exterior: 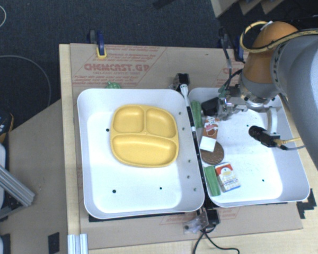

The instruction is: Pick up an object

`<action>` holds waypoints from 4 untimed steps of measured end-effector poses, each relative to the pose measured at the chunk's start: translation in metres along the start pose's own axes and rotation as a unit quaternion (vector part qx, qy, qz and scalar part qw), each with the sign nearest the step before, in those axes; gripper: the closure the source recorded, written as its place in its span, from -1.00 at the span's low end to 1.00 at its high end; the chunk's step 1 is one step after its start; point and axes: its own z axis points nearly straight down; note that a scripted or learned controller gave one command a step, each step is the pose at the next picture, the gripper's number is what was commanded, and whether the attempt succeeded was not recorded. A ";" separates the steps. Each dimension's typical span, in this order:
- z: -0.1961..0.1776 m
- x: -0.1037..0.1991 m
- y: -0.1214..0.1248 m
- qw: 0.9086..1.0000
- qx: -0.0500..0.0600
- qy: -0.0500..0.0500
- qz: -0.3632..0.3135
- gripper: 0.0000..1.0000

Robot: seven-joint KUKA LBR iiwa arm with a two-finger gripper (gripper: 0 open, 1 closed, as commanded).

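Observation:
My gripper hangs over the far left part of the right bin, below the orange band of the arm. Just to its left lies a black object. In front of it sit a small brown-and-white packet, a white block resting on a brown round disc, and a small red, white and blue box. A green stick lies along the bin's left wall. I see nothing held in the gripper.
The left bin holds a yellow divided plate. Another green strip lies along the wall between the bins. A black cable fitting hangs off the arm above the right bin's middle.

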 end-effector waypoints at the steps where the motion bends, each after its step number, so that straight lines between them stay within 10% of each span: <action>1: -0.127 0.025 -0.030 1.000 -0.008 0.000 0.000 1.00; 2: -0.088 0.112 0.004 1.000 -0.004 0.001 -0.003 1.00; 4: -0.125 0.264 -0.102 1.000 0.000 0.001 -0.002 1.00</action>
